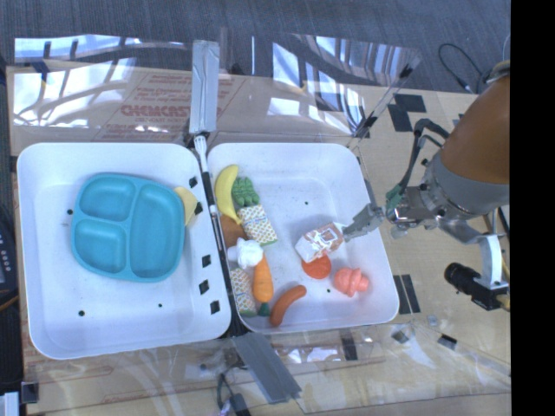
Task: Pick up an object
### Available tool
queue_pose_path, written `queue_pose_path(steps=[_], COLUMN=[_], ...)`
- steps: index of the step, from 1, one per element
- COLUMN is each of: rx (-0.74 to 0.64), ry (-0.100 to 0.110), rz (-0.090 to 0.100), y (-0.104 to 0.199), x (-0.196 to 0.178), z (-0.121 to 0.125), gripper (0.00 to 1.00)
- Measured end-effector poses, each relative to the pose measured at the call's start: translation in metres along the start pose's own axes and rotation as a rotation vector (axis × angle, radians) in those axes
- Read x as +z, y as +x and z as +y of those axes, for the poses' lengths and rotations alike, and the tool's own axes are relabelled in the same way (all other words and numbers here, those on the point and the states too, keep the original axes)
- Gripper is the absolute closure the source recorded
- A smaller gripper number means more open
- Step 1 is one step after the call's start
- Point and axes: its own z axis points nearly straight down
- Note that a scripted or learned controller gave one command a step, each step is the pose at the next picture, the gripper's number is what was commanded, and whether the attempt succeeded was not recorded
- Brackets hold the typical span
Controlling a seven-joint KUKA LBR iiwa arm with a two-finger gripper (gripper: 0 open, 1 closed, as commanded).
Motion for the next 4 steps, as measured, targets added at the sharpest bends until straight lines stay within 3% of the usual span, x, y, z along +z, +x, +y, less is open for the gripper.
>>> queue_pose_path(steps=[1,2,3,4], rx=[-0.003,-0.032,-0.040,-0.042], ry=[0.002,-0.015,-0.001,0.003], rz=[0.001,-0.008,0.000,0.002], y=[0.041,0.077,0.107,0.107], x=[0.166,0.174,0.174,0.166], z=[0.015,-0.005,0.076,0.076], gripper=[0.00,0.00,0.00,1.00])
